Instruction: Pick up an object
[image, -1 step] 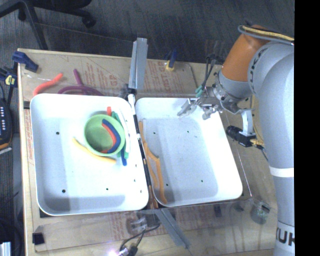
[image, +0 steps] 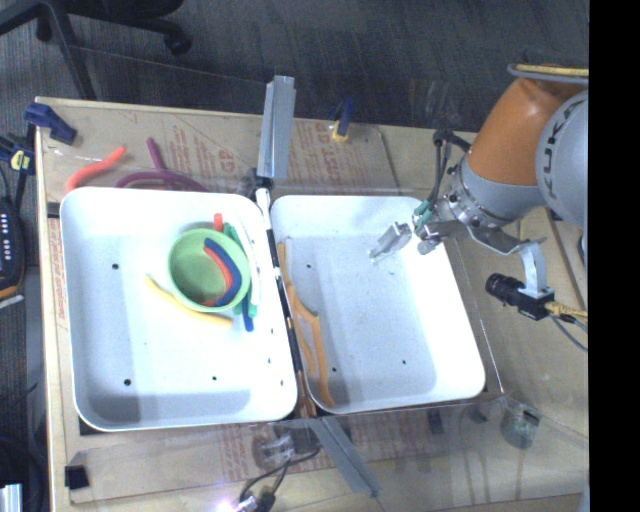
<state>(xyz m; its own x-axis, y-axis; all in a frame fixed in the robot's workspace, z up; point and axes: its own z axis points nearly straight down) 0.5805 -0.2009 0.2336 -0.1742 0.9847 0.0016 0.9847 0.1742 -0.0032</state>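
Starting at the left, the left bin (image: 110, 350) holds everything I could pick: a green bowl (image: 205, 270) lying near its upper middle, with a blue curved strip (image: 232, 262) and a bit of red (image: 217, 222) across it, a yellow piece (image: 165, 290) poking out beneath its lower left rim, and a teal stick (image: 247, 300) along its right side. They sit heaped together and touching, so any grasp there means choosing one edge that stands free; the bowl's rim looks like the fairest target to me. Between the bins runs the divider (image: 272, 270), and just past it a tan strap (image: 305, 340) lies along the left wall of the right bin (image: 400, 350), whose floor otherwise offers me nothing to take. My claw (image: 392, 240) hangs over the upper part of that right bin, near its far wall and well apart from the heap. The view is blurred at its tips, so I cannot tell whether it is spread or pressed together, and I see nothing between them. I judge I am at the approach step, with no object taken. The next move calls for crossing leftward over the divider, then descending onto the heap. Beyond the left bin, red and purple tubes (image: 150, 175) lie on the bench (image: 420, 470), out of my way.
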